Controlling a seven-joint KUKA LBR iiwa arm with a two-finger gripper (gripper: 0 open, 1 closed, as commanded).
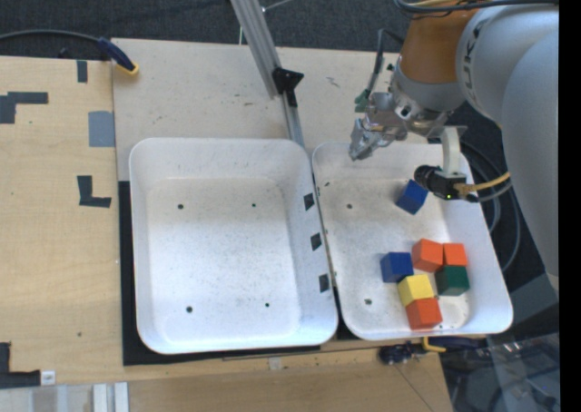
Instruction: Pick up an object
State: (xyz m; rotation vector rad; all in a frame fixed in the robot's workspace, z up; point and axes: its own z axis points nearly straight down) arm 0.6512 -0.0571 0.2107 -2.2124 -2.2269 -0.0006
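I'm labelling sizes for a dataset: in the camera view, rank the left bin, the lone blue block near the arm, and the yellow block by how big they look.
1. Left bin, by far the largest.
2. Lone blue block and yellow block: they look alike, so no ranking.

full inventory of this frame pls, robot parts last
bins: 2, white, side by side on bench; left bin, right bin
blue blocks: 2, right bin; one alone near far right, one by the cluster
orange blocks: 3, right bin cluster
yellow block: 1, cluster
green block: 1, cluster
rail: 1, grey, slanting behind bins
arm: 1, grey, orange band
hand: 1, above right bin's far edge
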